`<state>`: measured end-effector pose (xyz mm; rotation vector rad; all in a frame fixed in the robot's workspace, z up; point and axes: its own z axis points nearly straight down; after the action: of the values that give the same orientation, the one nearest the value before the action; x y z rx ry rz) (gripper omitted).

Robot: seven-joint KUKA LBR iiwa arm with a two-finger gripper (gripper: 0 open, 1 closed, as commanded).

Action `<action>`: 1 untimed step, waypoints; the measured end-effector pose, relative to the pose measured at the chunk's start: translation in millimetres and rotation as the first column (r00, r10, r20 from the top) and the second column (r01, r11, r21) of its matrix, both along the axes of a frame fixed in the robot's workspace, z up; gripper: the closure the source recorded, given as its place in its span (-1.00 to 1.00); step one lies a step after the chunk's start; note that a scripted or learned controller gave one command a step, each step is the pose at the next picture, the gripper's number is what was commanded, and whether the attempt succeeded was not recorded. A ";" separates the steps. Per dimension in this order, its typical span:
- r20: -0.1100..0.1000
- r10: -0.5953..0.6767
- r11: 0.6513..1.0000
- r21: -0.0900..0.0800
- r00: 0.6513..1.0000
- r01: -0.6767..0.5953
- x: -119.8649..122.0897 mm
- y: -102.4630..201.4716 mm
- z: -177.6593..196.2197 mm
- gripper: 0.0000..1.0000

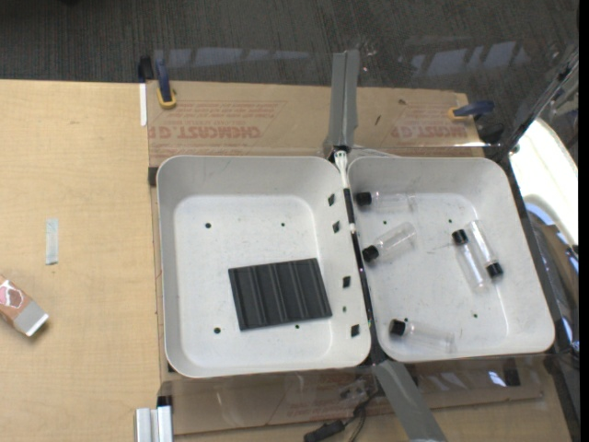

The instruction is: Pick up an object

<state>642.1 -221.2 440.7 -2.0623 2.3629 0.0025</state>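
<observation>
In the left white bin [184, 247] a black ribbed rectangular pad [279, 293] lies flat, slightly right of centre. The right white bin [515, 330] holds several clear vials with black caps. One vial [385, 197] lies near the bin's top left and another vial [391, 244] just below it by the divider. Two more vials [474, 256] lie side by side toward the right. A further vial [419, 333] rests near the front wall.
Both bins sit on brown cardboard [239, 122] held by blue clamps [166, 90]. A grey metal post [343, 99] rises behind the seam between the bins. On the wooden bench at left lie a small wrapped block [20, 307] and a grey strip [51, 241].
</observation>
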 end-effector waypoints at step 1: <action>0.000 0.464 0.886 0.000 0.886 -0.464 17.8 0.7 -60.5 -1.00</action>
<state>659.9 -220.5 380.2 -2.5672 1.8025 0.0047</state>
